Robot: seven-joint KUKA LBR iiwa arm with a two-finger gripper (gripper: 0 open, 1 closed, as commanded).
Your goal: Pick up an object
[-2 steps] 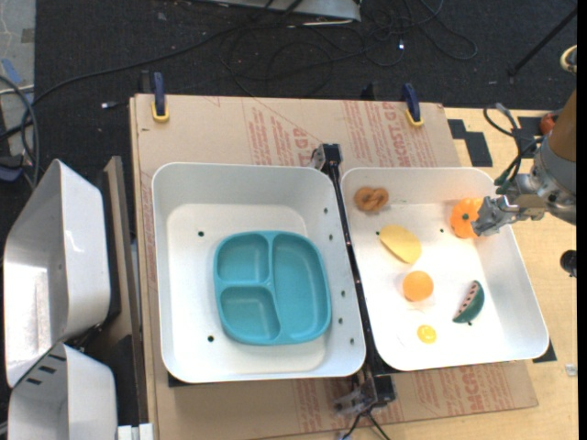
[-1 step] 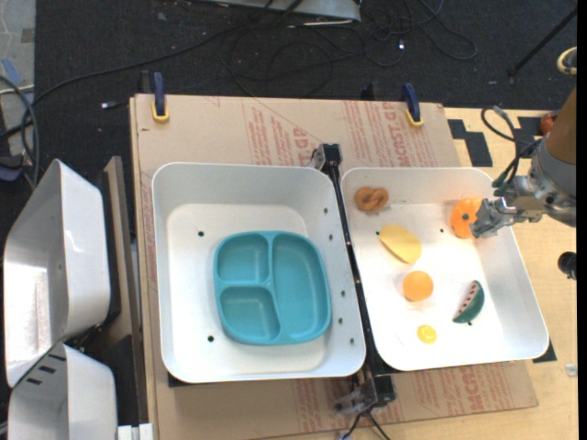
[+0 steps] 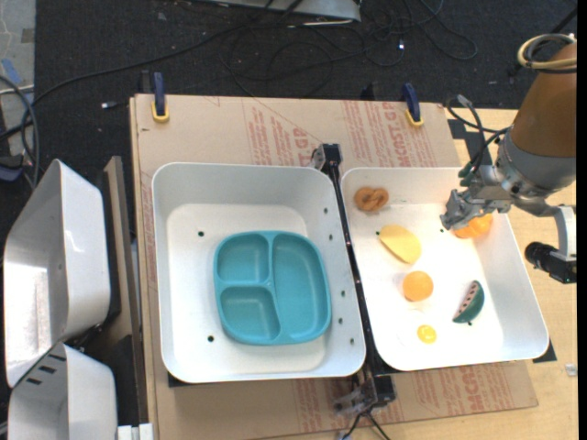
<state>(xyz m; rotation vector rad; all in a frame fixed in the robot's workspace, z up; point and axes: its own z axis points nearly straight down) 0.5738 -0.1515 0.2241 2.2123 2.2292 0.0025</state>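
At the near edge, a sheet of brown board (image 3: 266, 136) printed with red lettering serves as the bench surface, and the two shallow white bins sit on it side by side. To the near left, white tubs (image 3: 55, 264) stand off the board, tilted. The left bin (image 3: 174, 191) holds a teal divided plate (image 3: 271, 287), lying flat near its middle. In the right bin (image 3: 514, 319), nearest the front lies a small yellow piece (image 3: 426, 334), then a watermelon slice (image 3: 468, 302) toward the right wall, an orange ball (image 3: 417, 286) just left of it, a pale yellow wedge (image 3: 401, 243) farther back, and a brown pretzel-like piece (image 3: 371, 198) near the back left corner. At the bin's back right, an orange fruit (image 3: 477, 225) lies right under the gripper (image 3: 461, 211), partly hidden by it. The arm (image 3: 546, 126) comes in from the right, wrist bent down over that corner; whether it is clamped on the fruit or released cannot be told. Two blue clamps (image 3: 160, 94) pin the board's far edge, and beyond lie black floor and loose cables (image 3: 303, 35).
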